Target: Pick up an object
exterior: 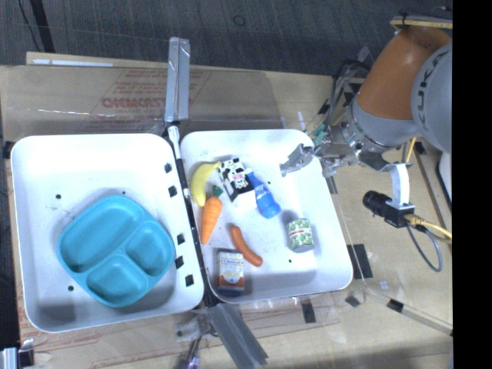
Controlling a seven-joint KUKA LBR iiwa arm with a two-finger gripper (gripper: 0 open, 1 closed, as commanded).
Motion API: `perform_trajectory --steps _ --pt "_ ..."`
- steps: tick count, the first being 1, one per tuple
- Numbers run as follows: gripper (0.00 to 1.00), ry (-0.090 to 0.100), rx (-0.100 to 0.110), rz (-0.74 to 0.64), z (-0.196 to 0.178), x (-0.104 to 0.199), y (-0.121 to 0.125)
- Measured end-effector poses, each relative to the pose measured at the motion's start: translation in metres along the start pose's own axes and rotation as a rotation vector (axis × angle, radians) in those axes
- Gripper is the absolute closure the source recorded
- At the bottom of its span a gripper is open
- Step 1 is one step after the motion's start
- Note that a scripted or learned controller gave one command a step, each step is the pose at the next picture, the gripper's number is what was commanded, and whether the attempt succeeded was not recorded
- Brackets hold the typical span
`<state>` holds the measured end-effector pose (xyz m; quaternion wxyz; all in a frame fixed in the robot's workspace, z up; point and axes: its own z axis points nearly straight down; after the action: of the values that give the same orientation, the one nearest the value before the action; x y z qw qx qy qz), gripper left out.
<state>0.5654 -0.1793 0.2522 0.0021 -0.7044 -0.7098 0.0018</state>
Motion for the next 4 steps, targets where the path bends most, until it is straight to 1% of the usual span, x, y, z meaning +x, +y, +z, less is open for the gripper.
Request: perform_trajectory --steps 1,2,3,4 --pt "0.00 0.000 0.000 -0.045 0.091 0.003 -0.008" --pt "0.00 0.000 -0.003 -0.115 0.161 -0.031 -0.020" --pt "0.00 0.001 -0.002 -0.129 0.161 -0.030 -0.070" --pt "1.00 0.000 -0.002 -0.134 0.151 -0.031 -0.069"
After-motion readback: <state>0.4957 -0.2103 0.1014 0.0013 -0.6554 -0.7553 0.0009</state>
